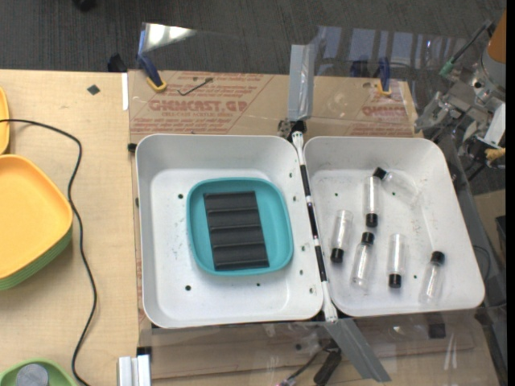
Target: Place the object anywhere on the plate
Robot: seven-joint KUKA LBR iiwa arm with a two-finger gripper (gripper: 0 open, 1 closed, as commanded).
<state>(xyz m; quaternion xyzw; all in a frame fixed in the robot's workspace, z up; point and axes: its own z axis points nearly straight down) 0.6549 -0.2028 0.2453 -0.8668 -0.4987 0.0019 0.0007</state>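
I see a teal plate [240, 225] in the left bin [161, 296], vials [371, 201] in the right bin [459, 288]; the gripper state I cannot tell.

Bright, even overhead light is flooding the bench, washing the two white bins [310, 292] nearly featureless. Glare is flashing off a clear plastic sheet [165, 34] at the top. Shadows are lying soft and short under the teal plate [278, 215]. Focus is holding across the centre, softening slightly toward the corners.
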